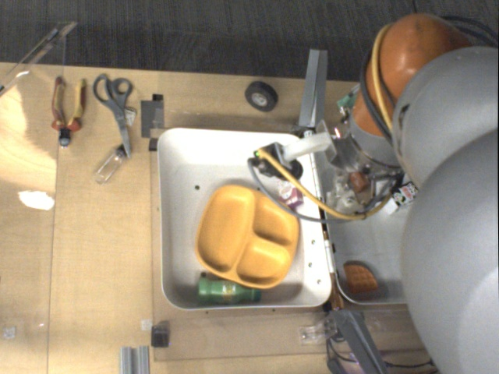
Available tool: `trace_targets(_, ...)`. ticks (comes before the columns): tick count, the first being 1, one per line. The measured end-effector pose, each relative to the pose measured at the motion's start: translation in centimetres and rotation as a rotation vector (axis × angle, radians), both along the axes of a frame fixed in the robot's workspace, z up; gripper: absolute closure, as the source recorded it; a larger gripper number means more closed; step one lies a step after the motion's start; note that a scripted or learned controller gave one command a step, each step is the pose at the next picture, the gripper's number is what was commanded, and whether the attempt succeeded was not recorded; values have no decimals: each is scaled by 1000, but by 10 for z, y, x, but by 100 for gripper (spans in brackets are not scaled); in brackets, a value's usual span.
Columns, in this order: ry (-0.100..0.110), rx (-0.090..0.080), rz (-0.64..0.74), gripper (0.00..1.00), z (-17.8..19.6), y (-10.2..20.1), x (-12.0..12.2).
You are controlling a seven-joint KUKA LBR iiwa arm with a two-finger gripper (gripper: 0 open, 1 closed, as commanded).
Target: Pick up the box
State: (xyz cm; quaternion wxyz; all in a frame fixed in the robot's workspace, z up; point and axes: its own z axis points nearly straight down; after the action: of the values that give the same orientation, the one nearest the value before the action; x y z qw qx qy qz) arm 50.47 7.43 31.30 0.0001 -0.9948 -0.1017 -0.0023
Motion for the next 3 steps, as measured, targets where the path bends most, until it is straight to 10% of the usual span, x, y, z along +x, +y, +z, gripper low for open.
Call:
trace_targets(1,6,0,6,100,-97,-48,6)
trace_targets(2,5,0,86,100,-105,-22,-17)
trace_targets(3,2,0,33,100,-61,-105,-17)
